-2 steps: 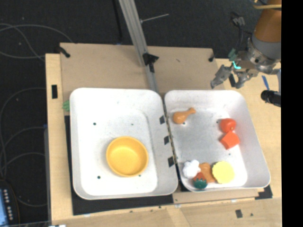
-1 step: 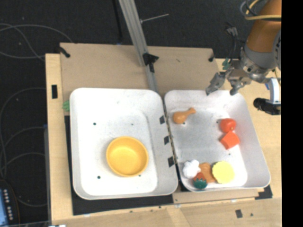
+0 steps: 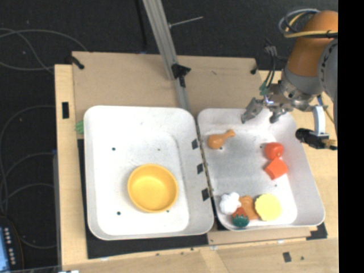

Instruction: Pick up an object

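We see the end effector [image 3: 263, 113] hovering over the far edge of the right bin [image 3: 310, 169], its two fingers spread apart with nothing between them. The arm [image 3: 310, 50] slants down to it from the right, its orange band above the wrist partly cut off at the view's edge. Nearest below lies an orange drumstick-shaped toy [image 3: 219, 139]; a red piece [image 3: 273, 150] and an orange block [image 3: 276, 168] sit farther right. At the near edge cluster a white object [image 3: 230, 202], a yellow disc [image 3: 268, 207] and smaller bits we cannot identify. The left bin [image 3: 108, 135] holds a yellow bowl [image 3: 152, 187] on the worktop [image 3: 114, 78].
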Robot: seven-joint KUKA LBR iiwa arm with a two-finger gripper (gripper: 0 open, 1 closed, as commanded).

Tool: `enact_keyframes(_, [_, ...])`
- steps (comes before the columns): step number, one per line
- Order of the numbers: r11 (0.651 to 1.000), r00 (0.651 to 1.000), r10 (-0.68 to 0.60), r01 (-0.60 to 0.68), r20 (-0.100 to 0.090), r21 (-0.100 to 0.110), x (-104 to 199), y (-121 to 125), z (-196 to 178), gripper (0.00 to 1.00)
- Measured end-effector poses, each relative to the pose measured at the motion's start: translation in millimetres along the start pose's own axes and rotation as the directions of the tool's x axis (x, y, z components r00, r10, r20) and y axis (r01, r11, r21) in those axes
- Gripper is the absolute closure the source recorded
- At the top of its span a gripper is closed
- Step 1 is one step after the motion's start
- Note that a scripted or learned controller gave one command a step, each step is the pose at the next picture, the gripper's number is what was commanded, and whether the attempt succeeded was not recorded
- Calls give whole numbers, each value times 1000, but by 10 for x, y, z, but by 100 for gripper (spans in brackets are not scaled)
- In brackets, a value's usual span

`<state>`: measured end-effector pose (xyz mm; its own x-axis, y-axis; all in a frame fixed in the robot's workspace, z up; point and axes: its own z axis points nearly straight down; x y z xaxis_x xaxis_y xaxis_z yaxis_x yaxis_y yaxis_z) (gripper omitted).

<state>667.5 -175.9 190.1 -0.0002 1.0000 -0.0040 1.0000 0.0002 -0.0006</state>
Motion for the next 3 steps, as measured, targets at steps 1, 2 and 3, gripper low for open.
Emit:
enact_keyframes(1, [1000, 1000, -2, 2, 1, -2, 20, 18, 396, 0])
enact_keyframes(2, [1000, 1000, -5, 5, 3, -5, 12, 26, 278, 100])
enact_keyframes(3, [1000, 1000, -3, 3, -4, -7, 19, 11, -168, 100])
